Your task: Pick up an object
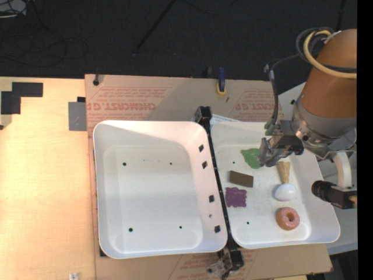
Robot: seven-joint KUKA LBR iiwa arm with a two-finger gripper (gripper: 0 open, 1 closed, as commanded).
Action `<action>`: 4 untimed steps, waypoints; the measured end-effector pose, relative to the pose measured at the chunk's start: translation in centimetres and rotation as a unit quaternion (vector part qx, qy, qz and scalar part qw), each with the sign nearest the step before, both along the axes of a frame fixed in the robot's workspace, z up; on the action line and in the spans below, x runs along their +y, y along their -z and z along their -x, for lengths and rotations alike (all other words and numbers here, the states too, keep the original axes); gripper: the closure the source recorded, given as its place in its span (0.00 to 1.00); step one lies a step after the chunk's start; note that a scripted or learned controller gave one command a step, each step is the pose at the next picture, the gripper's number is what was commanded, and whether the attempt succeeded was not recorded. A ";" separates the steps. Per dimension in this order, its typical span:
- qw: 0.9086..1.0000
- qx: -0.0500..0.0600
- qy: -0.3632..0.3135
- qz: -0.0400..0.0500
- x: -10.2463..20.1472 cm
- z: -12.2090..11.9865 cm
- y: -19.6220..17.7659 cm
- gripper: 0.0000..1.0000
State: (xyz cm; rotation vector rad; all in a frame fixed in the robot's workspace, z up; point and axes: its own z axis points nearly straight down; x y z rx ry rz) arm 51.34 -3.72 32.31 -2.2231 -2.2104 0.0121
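The right bin [315, 229] holds several small objects. A green piece [250, 157] lies near its middle, partly under the gripper. Below it are a brown block [240, 178] and a purple piece [235, 196]. A tan cone-like piece [284, 170], a white egg shape [285, 192] and a pink doughnut [287, 218] lie toward the right side. My gripper [269, 154] hangs low over the bin, just right of the green piece and left of the tan piece. Nothing shows between its fingers.
The left bin [111, 156] lies beside the right one, with a black divider [213, 174] along their shared edge. The arm's orange band [332, 74] and cables fill the upper right. A black cylinder [329, 192] sticks out at the right bin's edge.
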 end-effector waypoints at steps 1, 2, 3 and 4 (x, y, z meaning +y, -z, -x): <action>1.000 0.002 -0.001 -0.001 -1.8 4.1 12.4 1.00; 1.000 -0.009 -0.006 -0.001 1.9 3.7 -0.4 1.00; 1.000 0.003 0.000 -0.001 -2.7 4.1 14.1 1.00; 1.000 -0.007 -0.005 -0.001 2.0 3.7 1.5 1.00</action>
